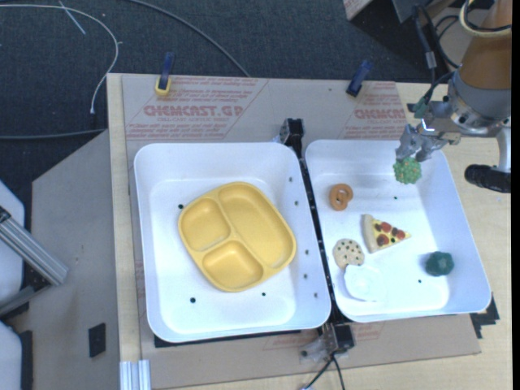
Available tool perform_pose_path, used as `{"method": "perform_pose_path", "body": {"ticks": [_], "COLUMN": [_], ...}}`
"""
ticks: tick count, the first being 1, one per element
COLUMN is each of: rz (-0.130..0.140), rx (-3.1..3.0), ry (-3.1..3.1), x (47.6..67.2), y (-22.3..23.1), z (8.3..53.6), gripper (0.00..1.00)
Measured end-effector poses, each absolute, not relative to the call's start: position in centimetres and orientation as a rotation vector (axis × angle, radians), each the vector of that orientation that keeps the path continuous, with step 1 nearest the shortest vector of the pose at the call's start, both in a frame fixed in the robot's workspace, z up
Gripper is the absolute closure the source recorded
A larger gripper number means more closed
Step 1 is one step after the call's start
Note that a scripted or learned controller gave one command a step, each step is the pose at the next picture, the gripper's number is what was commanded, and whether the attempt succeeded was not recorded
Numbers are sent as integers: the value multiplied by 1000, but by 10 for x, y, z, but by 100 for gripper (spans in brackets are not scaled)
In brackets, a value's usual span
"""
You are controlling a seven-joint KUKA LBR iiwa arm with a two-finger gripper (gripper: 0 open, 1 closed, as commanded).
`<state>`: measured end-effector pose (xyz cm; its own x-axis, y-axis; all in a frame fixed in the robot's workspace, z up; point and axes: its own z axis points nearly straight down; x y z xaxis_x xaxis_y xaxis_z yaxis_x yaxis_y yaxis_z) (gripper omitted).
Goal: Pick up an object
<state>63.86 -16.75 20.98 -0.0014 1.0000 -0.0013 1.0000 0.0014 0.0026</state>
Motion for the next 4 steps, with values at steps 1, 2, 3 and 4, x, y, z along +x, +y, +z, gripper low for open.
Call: {"method": "perform_pose_path", "body": {"ticks": [1,2,3,4], "rz": [3,2,1,-2], "rx": [2217,2217,2218,2219], "ry": [2230,2231,2231,2232], "x": [627,619,605,588], "y": [-115,-57,-13,41], "z": [224,234,239,223], "gripper": [100,100,100,100]}}
